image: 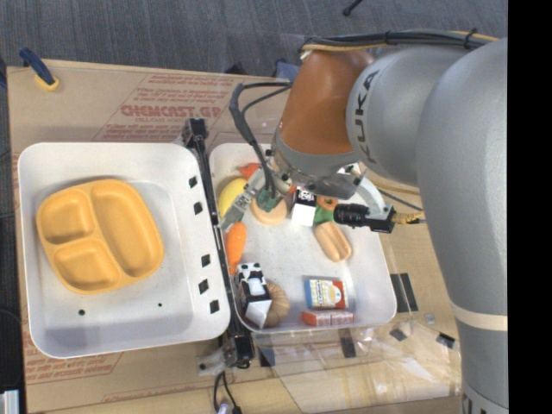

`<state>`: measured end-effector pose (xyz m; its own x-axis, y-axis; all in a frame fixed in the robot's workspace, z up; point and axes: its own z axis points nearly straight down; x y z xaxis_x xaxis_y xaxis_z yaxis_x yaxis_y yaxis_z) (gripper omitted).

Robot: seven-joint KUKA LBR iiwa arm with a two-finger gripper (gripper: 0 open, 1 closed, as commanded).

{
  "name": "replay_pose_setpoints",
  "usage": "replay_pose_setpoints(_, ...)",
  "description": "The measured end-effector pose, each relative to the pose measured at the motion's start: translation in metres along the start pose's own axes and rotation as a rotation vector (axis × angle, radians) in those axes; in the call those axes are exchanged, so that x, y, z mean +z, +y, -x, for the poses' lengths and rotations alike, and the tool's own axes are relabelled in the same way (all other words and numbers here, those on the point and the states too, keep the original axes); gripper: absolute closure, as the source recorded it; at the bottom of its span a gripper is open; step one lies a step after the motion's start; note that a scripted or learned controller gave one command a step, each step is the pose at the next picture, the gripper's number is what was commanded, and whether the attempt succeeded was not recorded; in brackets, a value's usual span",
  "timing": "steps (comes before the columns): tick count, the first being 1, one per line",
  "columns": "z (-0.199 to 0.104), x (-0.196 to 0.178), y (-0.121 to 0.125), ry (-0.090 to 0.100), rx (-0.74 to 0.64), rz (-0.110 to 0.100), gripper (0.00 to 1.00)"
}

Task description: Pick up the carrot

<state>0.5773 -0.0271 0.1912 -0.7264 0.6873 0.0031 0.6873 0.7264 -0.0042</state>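
**Sam:** Where is the grey pincer?

**Mia:** It is down in the right white plastic bin, near the bin's left wall. The big grey arm with the orange band comes in from the right and hangs over the far half of that bin.

**Sam:** Is the pincer open or shut?

**Mia:** I cannot tell. It is too small and dark there.

**Sam:** What is closest to us?

**Mia:** In the near end of the right bin there is a little black and white toy. It leans on a round brown lump. Just beside them is a small red box with a picture.

**Sam:** And the long orange carrot?

**Mia:** It lies flat in the right bin, along the left wall, a bit farther back than the toy. Its far end is right by the pincer. Nothing is holding it.

**Sam:** What else is there?

**Mia:** A tan bun shaped like a sausage lies across from the carrot. Behind the carrot is a yellow banana, just beside the pincer.

**Sam:** And the other bin?

**Mia:** The left white bin has a yellow plate with three parts in it. Both bins sit on brown cardboard with red letters.
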Motion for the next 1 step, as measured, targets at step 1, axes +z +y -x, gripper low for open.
replay_pose_setpoints(1, -0.027, 0.0002, 0.0137, 0.002, 0.058, 0.0, 0.0)
